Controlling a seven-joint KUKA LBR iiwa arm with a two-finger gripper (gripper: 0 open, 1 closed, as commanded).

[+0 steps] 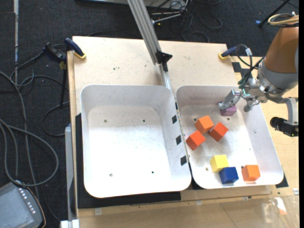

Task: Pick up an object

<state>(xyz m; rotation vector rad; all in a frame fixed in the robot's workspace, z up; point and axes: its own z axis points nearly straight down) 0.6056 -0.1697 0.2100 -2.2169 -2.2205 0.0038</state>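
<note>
One purple block [229, 110] at the back of the right bin [266, 141], under the gripper [240, 99], jaw state impossible to tell; step judged as the grasp, next calling for a firm close, then a straight lift.

Small purple block [229, 109] – lying near the right bin's [266, 127] back wall – apart from the other blocks
</note>
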